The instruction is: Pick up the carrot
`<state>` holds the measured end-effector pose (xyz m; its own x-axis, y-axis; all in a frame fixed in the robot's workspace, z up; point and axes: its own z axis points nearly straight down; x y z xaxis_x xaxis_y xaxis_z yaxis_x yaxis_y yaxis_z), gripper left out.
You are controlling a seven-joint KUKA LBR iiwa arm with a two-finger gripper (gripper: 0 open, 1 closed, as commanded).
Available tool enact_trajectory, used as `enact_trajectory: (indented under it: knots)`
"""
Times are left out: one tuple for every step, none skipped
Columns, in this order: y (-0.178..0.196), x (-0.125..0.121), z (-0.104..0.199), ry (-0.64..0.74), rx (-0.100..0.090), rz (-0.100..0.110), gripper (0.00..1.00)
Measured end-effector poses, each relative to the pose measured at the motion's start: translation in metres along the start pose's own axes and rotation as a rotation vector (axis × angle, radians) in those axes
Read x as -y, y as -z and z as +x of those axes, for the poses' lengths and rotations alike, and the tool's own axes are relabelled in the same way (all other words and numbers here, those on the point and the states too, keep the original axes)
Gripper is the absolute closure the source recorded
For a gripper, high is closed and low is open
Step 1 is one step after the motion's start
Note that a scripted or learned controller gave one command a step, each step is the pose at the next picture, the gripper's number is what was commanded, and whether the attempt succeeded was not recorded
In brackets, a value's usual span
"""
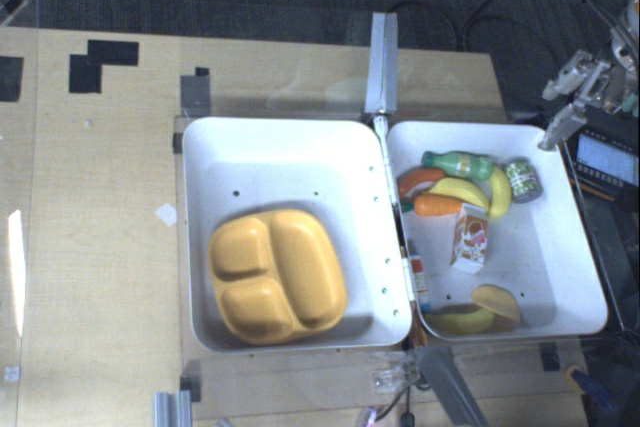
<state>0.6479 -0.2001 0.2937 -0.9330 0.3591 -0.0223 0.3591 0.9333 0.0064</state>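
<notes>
A yellow three-compartment tray [277, 274] lies in the left bin [210, 155]. In the right bin [560, 295], the carrot [437, 206] rests near the left wall, just below a banana [470, 192] and beside a juice carton [470, 237]. Beyond that bin's upper right corner hangs the gripper [572, 105], fingers spread, holding nothing.
</notes>
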Motion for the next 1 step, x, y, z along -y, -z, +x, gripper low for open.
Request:
enact_trajectory:
  knots:
    - [-0.0046, 0.0023, -0.0069, 0.159, -0.010, 0.003, 0.00]
